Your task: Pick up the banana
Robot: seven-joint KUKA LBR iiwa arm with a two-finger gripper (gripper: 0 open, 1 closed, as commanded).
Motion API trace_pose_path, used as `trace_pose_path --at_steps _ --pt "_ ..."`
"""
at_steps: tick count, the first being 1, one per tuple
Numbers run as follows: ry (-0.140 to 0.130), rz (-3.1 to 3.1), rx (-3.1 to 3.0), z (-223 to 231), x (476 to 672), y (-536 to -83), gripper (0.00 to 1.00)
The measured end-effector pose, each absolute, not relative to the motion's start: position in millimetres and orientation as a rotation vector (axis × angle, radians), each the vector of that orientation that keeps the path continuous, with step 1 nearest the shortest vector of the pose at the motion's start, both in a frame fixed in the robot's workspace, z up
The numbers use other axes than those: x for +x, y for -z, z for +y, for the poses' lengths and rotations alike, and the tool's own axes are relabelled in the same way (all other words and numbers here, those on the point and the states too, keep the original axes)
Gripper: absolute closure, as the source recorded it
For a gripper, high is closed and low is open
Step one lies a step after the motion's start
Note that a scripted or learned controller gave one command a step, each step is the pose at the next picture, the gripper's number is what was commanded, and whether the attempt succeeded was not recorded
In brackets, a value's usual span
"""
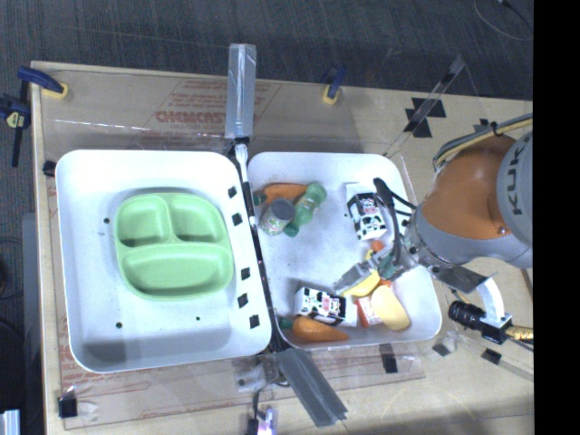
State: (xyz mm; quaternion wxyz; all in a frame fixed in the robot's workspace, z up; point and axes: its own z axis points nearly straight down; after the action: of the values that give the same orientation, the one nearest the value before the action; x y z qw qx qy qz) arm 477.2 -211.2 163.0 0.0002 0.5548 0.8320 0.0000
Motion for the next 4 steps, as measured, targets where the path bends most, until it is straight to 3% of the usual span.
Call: trace_pose_path --at_steps 1,2,3,4 --pt "-0.004 2.618 1.717 -211.0 495.0 -106.5 0.0" --pt "-0.004 2.618 1.717 -210.9 494.9 -106.3 0.0" --pt "0.0 2.629 1.717 -209.7 477.8 -134.2 0.0" --pt "0.0 2.644 1.695 -211.4 477.3 -177.4 0.0"
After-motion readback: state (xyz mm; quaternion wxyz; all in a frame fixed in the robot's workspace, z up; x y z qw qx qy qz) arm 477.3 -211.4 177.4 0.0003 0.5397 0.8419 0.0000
